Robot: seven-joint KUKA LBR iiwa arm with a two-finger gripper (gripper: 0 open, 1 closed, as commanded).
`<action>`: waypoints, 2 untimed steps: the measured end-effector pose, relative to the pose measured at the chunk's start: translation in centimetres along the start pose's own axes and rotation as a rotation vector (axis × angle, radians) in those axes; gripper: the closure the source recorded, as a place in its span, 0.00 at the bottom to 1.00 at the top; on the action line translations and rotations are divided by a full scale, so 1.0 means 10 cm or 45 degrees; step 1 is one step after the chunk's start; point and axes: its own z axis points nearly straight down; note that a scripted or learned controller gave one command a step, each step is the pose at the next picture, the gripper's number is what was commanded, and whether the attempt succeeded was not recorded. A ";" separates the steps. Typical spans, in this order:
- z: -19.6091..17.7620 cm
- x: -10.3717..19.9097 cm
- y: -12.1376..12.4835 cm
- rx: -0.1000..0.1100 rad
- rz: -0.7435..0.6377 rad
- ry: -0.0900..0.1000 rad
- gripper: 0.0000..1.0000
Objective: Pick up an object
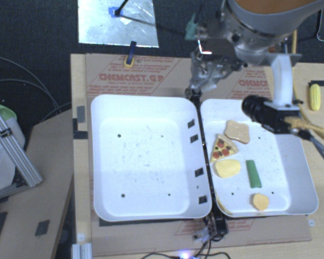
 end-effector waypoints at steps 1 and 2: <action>-0.11 0.00 0.00 -0.003 -0.003 0.001 1.00; 0.13 0.10 -0.06 0.007 0.002 -0.003 1.00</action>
